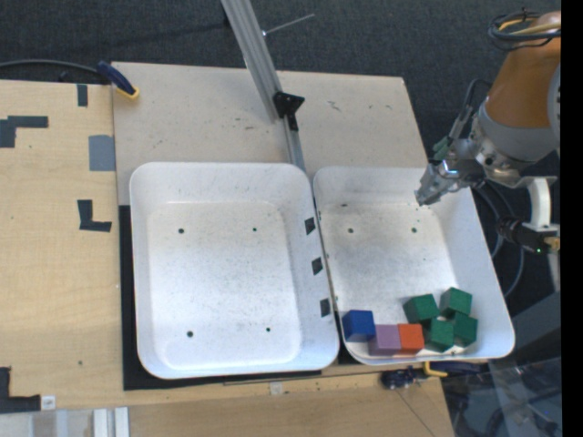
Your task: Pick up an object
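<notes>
Blocks — blue (pixel 359 323), purple (pixel 388 338), orange (pixel 411 337), several green (pixel 441 317) — huddle at right bin's (pixel 383 244) near edge; gripper (pixel 428 195), jaw state unreadable, nothing seen held, hangs over far rim, so approach stage, needing travel nearward and descent; left bin (pixel 219 271), scuffed bench (pixel 200 116), dark floor beyond.

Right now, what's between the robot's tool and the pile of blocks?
Just bare white bin floor. In the camera view, the tool sits at the right bin's far edge and the blocks huddle in its near corner.
</notes>
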Controlling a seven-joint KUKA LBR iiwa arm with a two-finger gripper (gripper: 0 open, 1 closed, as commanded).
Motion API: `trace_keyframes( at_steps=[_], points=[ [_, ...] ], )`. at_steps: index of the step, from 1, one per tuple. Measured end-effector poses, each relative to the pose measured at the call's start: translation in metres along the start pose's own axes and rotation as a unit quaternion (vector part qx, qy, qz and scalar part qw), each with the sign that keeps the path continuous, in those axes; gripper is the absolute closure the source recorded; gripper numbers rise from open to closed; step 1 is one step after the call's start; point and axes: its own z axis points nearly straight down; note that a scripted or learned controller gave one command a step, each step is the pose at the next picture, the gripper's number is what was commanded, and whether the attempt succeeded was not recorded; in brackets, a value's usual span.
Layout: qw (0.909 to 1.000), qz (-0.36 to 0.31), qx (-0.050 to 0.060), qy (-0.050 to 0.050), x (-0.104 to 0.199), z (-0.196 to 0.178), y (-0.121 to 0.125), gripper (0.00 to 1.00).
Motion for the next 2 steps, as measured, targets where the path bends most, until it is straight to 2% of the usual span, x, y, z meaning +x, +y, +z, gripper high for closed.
trace_keyframes(
  at_steps=[1,2],
  points=[
    [1.0,-0.002,0.001,0.001,0.053,-0.007,-0.008,1.0],
    [1.0,-0.002,0.003,0.001,0.103,0.004,-0.024,1.0]
  ],
)
